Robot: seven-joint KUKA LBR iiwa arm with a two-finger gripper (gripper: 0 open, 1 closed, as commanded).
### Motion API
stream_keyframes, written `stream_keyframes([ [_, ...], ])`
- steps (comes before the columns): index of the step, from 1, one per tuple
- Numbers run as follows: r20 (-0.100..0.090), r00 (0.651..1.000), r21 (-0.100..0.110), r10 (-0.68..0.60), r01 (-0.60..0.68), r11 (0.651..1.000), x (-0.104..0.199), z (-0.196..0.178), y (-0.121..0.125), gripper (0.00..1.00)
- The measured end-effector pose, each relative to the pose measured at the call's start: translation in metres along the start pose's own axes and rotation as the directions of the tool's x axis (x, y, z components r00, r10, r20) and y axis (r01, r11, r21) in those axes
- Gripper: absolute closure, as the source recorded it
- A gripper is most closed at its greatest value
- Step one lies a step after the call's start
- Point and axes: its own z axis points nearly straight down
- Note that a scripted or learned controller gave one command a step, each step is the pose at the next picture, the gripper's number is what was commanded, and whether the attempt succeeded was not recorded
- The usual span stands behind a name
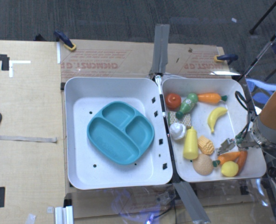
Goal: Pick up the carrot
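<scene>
The two-finger metal gripper [227, 146] is parked low right, its opening can't really be told, right beside the orange plastic carrot [233, 157], presumably lined up for grabbing.

The near carrot [232, 157] is hemmed by a lemon [229, 169], potato [203, 164] and bin wall [259, 164].

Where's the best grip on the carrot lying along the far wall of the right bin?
Grip the carrot mid-body from straight above, fingers closing across its width. It lies flat, lengthwise along the right bin's far wall, green top toward the arm. The wall sits close behind and the green bottle-shaped toy near its tip, so the thicker middle looks clearest.
</scene>
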Motion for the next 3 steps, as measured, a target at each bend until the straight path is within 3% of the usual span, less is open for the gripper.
stream_keyframes([
  [1,0.0,0.97,0.0,-0.243,0.243,0.97,0.047,0.0,0.006,0.0],
  [2,0.003,0.971,-0.004,-0.24,0.24,0.971,0.046,-0.009,0.008,1.0],
  [3,0.004,0.971,-0.007,-0.238,0.238,0.971,0.045,-0.018,0.01,1.0],
])
